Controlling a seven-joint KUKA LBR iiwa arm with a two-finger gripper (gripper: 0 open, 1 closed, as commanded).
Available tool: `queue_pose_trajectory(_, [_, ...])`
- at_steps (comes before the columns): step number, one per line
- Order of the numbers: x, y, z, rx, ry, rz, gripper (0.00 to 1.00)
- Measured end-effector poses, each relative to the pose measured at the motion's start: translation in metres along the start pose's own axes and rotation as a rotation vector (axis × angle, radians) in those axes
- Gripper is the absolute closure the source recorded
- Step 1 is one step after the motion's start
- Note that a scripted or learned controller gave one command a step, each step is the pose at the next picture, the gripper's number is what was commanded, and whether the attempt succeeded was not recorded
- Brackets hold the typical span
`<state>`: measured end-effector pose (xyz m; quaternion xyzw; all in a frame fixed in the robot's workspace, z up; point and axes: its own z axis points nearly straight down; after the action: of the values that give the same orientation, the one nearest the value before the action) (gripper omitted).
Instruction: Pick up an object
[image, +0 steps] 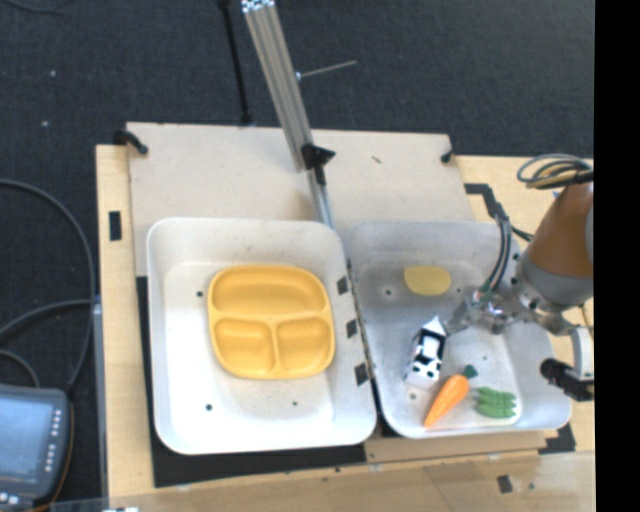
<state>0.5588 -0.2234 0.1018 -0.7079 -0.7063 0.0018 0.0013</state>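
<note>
The end effector (480, 312) hovers right of centre; whether it is released or clenched I cannot tell. The nearby black-and-white toy (427, 354) looks light, stiff and probably smooth; gripping across its narrow sides seems best.

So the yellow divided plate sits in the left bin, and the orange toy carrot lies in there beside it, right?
Not quite. The camera view shows the yellow divided plate in the left white bin, but the orange toy carrot lies in the right white bin, next to the green pea pod.
</note>
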Motion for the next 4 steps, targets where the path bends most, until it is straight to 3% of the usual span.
queue_pose_trajectory(1, [-0.001,0.002,-0.015,-0.009,-0.002,0.004,1.00])
queue_pose_trajectory(2, [0.000,0.001,-0.079,-0.013,-0.003,-0.005,1.00])
queue_pose_trajectory(3, [-0.002,0.002,-0.109,-0.010,-0.002,-0.005,1.00])
queue_pose_trajectory(4, [0.059,0.020,-0.116,-0.008,0.002,-0.011,1.00])
